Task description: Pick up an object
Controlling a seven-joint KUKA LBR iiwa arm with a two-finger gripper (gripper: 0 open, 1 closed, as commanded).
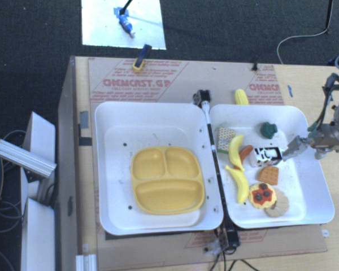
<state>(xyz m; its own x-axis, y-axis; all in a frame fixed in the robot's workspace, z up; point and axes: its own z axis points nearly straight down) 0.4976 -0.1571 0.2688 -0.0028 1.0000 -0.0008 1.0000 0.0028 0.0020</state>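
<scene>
The right bin holds several toy foods: a banana, a second banana, a red sausage, a green piece, a waffle, a small pizza, a cookie and a pale wedge. My gripper reaches in from the right and sits low in this bin. Its black-and-white tip lies between the red sausage and the waffle, just above the waffle. From this angle I cannot make out anything held.
The left bin contains a yellow divided plate. A black divider bar runs between the bins. Another yellow banana lies on the bench behind the right bin. The arm crosses the right bin's right rim.
</scene>
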